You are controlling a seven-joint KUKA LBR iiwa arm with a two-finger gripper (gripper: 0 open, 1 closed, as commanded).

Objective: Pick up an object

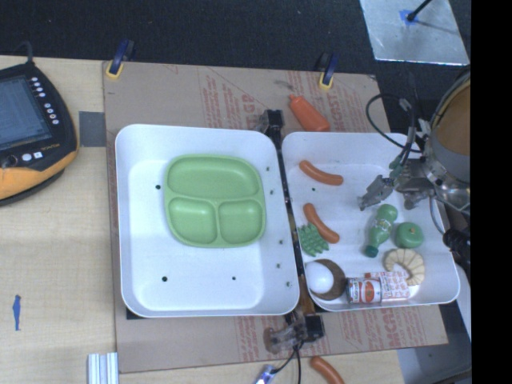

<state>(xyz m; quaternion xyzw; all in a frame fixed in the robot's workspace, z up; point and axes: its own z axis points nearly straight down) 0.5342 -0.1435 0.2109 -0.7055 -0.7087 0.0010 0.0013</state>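
Note:
My gripper (393,199) hovers over the right bin (352,154), near its right side, open with nothing between its fingers. Just below it lie a green bottle (379,230) and a round green fruit (410,234). Two orange sausages (321,173) (320,222) lie further left in the same bin, and a green leafy piece (311,238) sits beside the lower one. Along the bin's front edge are a white egg in a brown cup (322,278), a red-labelled can (376,288) on its side, and a pale curved pastry (406,264).
The left bin (136,278) holds a green divided plate (216,200). An orange carrot-like piece (308,114) lies outside behind the right bin, and another sausage (328,368) lies in front. A teach pendant (28,130) rests at far left. Cables hang by the arm (452,134).

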